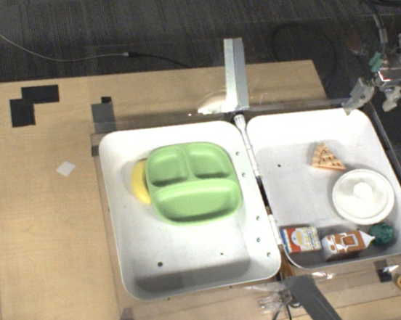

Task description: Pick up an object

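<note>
The pincer (388,83) hangs at the far right edge, just beyond the right bin's (286,141) back corner; whether it is spread or pressed together cannot be told from here. Inside that bin, the waffle (327,158) lies nearest the pincer, toward the bin's middle and forward from it. Farther forward sits the white lid (363,195), then the green ball (383,234), the carton (347,244) lying on its side with its long axis along the front wall, and the small box (300,238). The left bin (137,259) holds a green tray (191,181) over a banana (139,183), well apart across the divider.
</note>
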Robot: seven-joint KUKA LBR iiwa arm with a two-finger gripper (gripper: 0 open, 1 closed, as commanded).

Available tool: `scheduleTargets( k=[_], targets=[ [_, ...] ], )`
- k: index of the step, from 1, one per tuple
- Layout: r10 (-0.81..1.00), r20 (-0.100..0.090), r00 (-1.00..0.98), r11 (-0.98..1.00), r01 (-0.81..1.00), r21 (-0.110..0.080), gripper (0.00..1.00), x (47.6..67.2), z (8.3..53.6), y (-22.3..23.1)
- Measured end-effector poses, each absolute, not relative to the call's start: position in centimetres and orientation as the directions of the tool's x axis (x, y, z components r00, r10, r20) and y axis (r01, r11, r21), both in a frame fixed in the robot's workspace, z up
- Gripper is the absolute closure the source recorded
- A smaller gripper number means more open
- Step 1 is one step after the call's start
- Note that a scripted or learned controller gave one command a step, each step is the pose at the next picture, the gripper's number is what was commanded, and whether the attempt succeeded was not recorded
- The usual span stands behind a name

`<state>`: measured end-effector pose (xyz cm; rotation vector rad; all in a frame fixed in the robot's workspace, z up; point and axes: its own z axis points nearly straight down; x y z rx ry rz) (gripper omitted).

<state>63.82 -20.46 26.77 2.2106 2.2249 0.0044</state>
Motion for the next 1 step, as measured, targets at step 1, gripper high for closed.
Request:
scheduleTargets(
  k=[1],
  targets=[
    [0.996, 0.0, 0.089, -0.089, 0.996, 0.003, 0.0, 60.98, 13.81, -20.48]
  ],
)
